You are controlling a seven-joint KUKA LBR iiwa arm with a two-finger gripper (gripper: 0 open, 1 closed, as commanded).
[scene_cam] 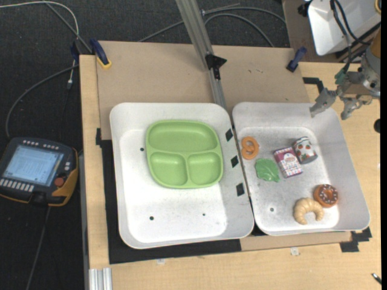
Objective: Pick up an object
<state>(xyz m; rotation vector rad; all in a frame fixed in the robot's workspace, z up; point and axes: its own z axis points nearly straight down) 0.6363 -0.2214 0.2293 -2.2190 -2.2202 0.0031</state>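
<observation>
Objects lie loose in the right bin (347, 162): an orange ring (250, 147) near its left wall, a green piece (266, 170) just below that, a purple box (288, 162) beside the green piece, a small cake (305, 150) touching the box's upper right, a chocolate donut (326, 195) lower right, and a croissant (308, 210) just beside the donut. The left bin (133, 222) holds a green divided plate (183, 153). The gripper (334, 106) hangs over the right bin's far right corner, well apart from all the objects, its two fingers spread open with nothing between them. A teach pendant (36, 170) rests on the floor to the left.
</observation>
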